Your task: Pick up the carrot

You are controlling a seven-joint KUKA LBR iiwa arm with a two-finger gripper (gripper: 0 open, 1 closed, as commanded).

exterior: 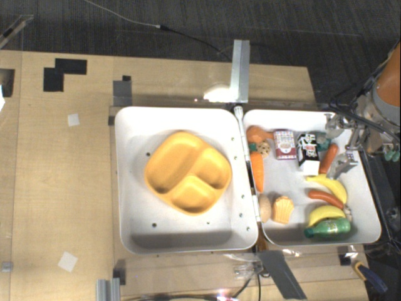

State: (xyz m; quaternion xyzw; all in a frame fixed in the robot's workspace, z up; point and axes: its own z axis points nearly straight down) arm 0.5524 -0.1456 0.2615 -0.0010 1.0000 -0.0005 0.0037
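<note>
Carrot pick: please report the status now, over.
End effector at right bin's right edge, grip state unclear. Carrot lies along left wall, untouched. Pink box, cookie close by.

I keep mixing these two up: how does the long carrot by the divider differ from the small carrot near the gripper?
The long carrot lies along the right bin's left wall; the small carrot lies near the bin's right side, close to the gripper. The long carrot is clearly longer and thicker. It runs nearly straight up and down the view; the small carrot leans at a slant. Both are orange and lie in the right bin.
</note>
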